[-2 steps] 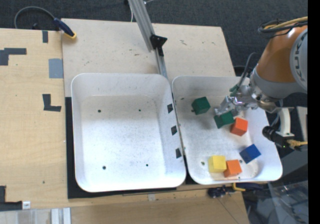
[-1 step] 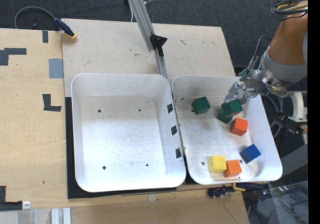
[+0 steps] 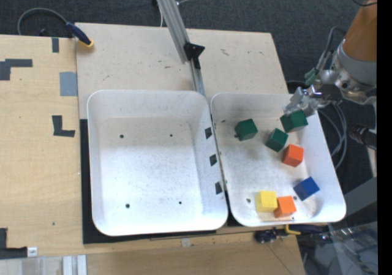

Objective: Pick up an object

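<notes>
Currently the pincer (image 3: 300, 103) is hovering at the right bin's (image 3: 331, 177) far right corner, just above a green cube (image 3: 294, 120); can't tell its state. Risk: cube is sitting near the bin wall, so the wall may be blocking a clean grip. More room around the middle green cubes (image 3: 246, 128).

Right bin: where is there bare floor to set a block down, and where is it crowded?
In the right bin, bare floor lies along its left wall, below the leftmost green block. The upper right is crowded: two green blocks and an orange block near the claw. The front rim holds the yellow block.
</notes>
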Robot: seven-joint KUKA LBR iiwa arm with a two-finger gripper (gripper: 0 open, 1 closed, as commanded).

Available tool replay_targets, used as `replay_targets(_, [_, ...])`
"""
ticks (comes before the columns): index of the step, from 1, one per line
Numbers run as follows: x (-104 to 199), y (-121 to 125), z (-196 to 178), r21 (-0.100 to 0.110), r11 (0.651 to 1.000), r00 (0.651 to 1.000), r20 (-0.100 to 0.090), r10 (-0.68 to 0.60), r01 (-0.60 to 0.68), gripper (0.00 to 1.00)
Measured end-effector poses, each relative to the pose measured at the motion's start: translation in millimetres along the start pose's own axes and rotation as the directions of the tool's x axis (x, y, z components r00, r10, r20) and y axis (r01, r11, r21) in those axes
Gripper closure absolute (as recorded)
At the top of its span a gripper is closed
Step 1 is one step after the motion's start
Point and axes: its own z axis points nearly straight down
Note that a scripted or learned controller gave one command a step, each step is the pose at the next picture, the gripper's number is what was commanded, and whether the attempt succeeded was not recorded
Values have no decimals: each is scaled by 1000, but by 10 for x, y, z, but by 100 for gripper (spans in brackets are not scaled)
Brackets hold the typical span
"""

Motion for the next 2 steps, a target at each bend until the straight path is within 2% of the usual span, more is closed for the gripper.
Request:
replay_targets(1, [433,111,125,6,1000,1000,-2,-3,3,100])
replay_targets(2, [1034,163,310,7,1000,1000,-3,-5,5,100])
